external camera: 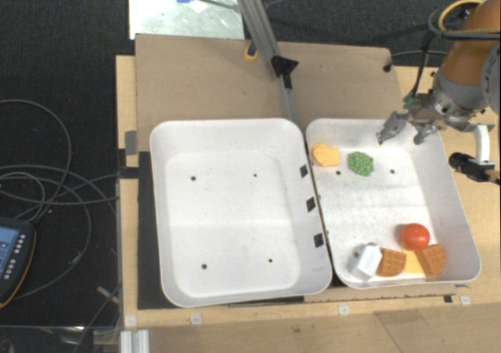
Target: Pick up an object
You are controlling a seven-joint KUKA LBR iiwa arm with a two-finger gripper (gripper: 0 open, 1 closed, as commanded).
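Camera view: end effector splayed wide, nothing held, hovering over right white bin at 1 o'clock of bumpy green ball, probably lining up.

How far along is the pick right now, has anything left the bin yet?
Nothing looks picked yet. The tool is open over the far edge of the right bin, with nothing between its fingers. The green object and yellow object lie nearest it on the bin floor; the red ball, waffle pieces and white item sit at the near end. Descent, grasp and lift all remain.
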